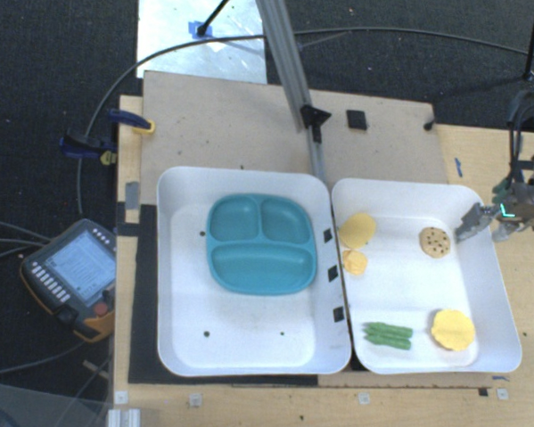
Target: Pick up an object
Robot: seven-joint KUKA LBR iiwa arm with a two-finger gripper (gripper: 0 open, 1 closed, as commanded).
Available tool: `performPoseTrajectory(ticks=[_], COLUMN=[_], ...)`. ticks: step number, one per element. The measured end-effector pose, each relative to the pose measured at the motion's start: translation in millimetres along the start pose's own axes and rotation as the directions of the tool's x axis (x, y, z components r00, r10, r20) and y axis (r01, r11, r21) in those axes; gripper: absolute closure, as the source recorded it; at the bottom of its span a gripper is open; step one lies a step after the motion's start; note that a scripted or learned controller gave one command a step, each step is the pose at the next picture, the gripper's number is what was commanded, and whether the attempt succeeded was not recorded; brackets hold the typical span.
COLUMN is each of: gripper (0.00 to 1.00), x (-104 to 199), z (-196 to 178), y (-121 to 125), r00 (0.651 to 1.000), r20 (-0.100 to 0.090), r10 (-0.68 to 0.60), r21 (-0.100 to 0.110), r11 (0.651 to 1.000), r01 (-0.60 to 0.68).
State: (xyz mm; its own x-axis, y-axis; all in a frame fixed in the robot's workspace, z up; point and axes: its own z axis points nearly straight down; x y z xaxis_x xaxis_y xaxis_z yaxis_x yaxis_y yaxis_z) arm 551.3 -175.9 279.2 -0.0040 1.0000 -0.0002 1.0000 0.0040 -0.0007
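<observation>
Nearest the lens, at the lower left of the frame, a grey teach pendant (72,278) with a lit screen lies on the dark floor beside the desk (254,127).

Two white bins sit side by side on the desk. Left bin (176,337): one teal divided plate (262,244), three compartments, resting in the bin's upper half.

Right bin (501,345), contents:
- green beans (388,335), lower left of the bin, lying roughly level.
- yellow round piece (454,329), lower right, near the beans but apart from them.
- chocolate-chip cookie (435,242), upper right part of the bin.
- pale yellow rounded piece (358,230), upper left, close to the bin's left wall.
- smaller yellow-orange piece (355,263), just below the pale one; touching or not, cannot tell.

Hand (477,221): at the right edge of the frame, over the right bin's upper right rim, right of the cookie and apart from it. Two grey fingers (470,220) stand slightly apart; nothing between them. A green light glows on the wrist body.

Upper left of the desk: a blue clamp with a yellow tip (129,121) at the edge. A grey pole (288,62) slants down from the top of the frame to the gap between the bins.
</observation>
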Motion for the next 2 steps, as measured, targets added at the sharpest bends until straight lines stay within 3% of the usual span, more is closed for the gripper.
performPoseTrajectory(ticks=[1,2], gripper=[0.0,0.0], x=[0,8], z=[-1,51], y=[1,-6], r00=[1.0,1.0], r20=[0.001,0.0], r10=[0.0,0.002], r21=[-0.002,-0.001], r11=[1.0,1.0], r01=[0.0,-0.002])
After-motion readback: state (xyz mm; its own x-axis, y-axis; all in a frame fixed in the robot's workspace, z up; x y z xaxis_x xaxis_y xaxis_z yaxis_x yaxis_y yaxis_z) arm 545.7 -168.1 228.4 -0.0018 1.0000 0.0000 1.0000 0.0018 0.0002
